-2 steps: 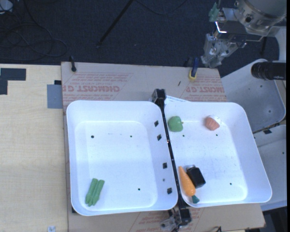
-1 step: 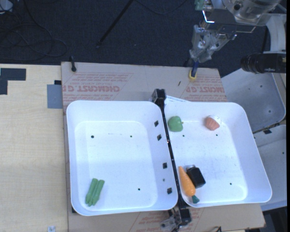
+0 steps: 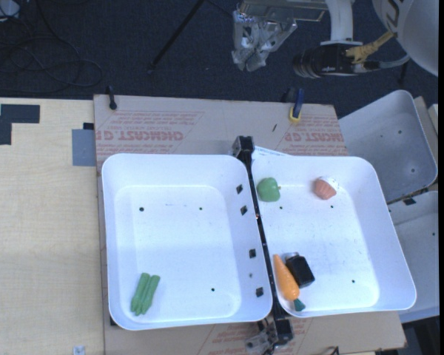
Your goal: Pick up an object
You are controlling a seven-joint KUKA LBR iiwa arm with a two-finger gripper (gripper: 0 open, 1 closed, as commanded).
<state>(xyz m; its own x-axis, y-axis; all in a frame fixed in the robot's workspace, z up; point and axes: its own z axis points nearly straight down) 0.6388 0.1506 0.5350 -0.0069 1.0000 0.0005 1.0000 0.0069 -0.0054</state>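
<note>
Above the bins (image 3: 170,165), claw (image 3: 249,56) raised

light: bright, even | shadows: faint | glare: white bins (image 3: 177,170) slightly washed | focus: mildly soft

The end effector (image 3: 255,39) sits near the top of the picture and looks blurry, so its tips are too hard to make out. The grey arm (image 3: 399,6) is cut off by the top edge and the right edge. The worktop (image 3: 37,220) runs off the left side and the bottom. A small dark clamp (image 3: 270,337) at the bottom is partly cut off. The orange carrot (image 3: 285,276) lies against a black block (image 3: 300,269), and its green end (image 3: 299,304) is too small to see well. The peach thing (image 3: 325,188) is too blurry to name.
</note>
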